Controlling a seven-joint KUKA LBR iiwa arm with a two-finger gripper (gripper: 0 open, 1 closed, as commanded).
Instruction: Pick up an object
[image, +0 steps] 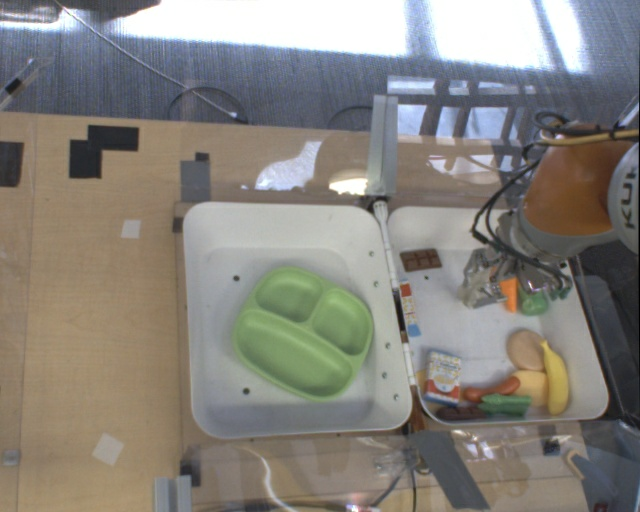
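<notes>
The big tan table (100, 330) holds two white bins side by side. The left bin (215, 400) holds a green plate (303, 331) with three parts, lying flat near the middle.

The right bin (440, 300) has all the small things in it. The grey arm (570, 195) with its orange band comes in from the right and reaches down into the far right part of this bin. Its hand (500, 285) is low over the bin floor, right by something orange (510, 294) and something green (535, 300). I cannot tell if they are between its fingers, or if the hand is open or closed.

Along the near side of the right bin lie a yellow banana (555, 378), a tan round thing (524, 348) just beside it, and a small box (444, 376) with a picture on it. A red and green heap (490, 399) lies between the box and the banana. A little brown chocolate bar (420, 260) lies by itself near the far left corner of that bin.
</notes>
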